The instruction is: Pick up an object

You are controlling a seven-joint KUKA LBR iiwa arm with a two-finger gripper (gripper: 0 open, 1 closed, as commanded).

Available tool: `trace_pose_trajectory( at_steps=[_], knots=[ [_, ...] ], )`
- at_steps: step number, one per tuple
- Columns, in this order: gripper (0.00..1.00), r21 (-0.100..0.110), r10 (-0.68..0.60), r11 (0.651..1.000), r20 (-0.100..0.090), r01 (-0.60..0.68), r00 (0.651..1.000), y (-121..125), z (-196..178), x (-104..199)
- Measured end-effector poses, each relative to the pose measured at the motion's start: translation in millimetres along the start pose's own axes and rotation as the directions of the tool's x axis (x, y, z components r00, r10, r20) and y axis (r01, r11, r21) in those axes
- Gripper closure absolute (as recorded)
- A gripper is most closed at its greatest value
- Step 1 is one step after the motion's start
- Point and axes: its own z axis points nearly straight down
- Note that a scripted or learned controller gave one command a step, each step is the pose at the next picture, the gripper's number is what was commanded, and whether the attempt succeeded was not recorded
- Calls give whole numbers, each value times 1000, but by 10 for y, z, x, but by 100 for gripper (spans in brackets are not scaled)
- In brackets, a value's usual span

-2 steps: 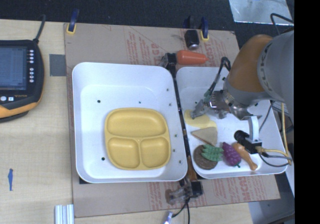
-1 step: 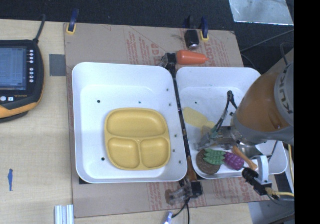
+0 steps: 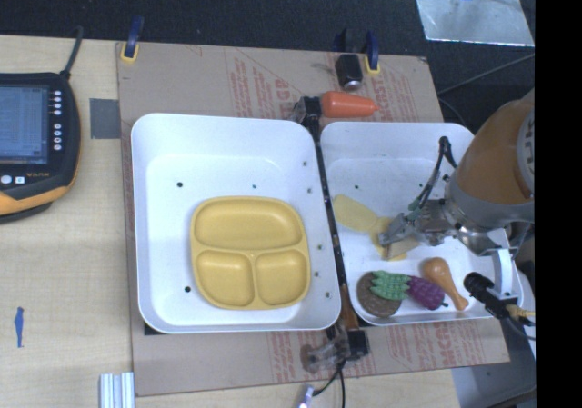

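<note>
The right bin (image 3: 382, 156) holds a pale yellow flat piece (image 3: 357, 213) near its left wall. At its front lie a brown round piece (image 3: 375, 301) with a green toy (image 3: 391, 285) on it, purple grapes (image 3: 426, 292) and a tan drumstick (image 3: 441, 276). My gripper (image 3: 398, 234) is low in the middle of this bin, just right of the yellow piece and above the front items. A small yellowish bit (image 3: 397, 253) shows right under it. I see nothing clearly held.
The left bin (image 3: 159, 147) holds a yellow divided plate (image 3: 249, 250). An orange carrot-like toy (image 3: 347, 105) and a small black cylinder (image 3: 349, 70) lie on the cardboard behind the bins. A control pendant (image 3: 32, 144) sits at far left.
</note>
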Motion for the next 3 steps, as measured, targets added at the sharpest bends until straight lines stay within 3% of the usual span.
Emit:
trace_pose_trajectory(
  at_steps=[1, 2, 3],
  knots=[
    [0, 2, -2, 1000, -1, 2, 1000, -36, 3, -63],
    [0, 3, -4, 1000, -1, 4, 1000, -29, 6, 160],
    [100, 3, -6, 1000, 0, 6, 1000, -22, -102, 148]
  ],
)
